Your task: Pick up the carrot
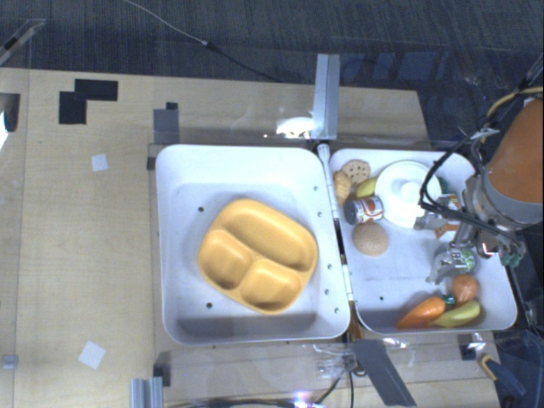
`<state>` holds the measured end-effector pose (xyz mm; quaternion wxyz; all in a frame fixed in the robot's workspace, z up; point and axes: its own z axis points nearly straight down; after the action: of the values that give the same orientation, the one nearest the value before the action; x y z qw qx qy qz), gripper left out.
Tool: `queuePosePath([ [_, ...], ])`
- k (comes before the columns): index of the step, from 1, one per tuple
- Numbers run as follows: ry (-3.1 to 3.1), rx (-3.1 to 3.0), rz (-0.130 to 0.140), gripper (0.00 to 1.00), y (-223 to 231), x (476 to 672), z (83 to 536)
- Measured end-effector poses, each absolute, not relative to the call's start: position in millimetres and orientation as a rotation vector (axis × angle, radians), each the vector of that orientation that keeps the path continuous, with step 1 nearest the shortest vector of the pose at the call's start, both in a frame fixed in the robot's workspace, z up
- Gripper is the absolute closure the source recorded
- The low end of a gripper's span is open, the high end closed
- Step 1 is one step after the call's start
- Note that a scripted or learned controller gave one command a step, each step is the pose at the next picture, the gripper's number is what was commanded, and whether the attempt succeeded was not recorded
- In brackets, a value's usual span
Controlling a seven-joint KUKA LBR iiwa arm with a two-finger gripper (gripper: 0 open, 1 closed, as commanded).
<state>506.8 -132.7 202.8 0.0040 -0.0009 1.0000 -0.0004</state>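
Carrot (422,312) hemmed by banana (459,314), egg-like ball (465,288) and bin wall (425,327); open floor to its upper left

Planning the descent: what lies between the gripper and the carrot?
In the camera view, bare bin floor separates the gripper from the carrot.

Wooden bench (76,253) seen from above.
Two shallow white bins rest on it side by side: left bin (178,228), right bin (399,317).
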Motion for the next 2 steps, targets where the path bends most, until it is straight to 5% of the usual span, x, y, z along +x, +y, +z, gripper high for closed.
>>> queuePosePath([
  [1,3.138,0.115,0.003,0.00,-98.1,489.8,110.3],
  [2,3.066,0.654,0.002,0.00,-92.8,489.2,106.5],
])
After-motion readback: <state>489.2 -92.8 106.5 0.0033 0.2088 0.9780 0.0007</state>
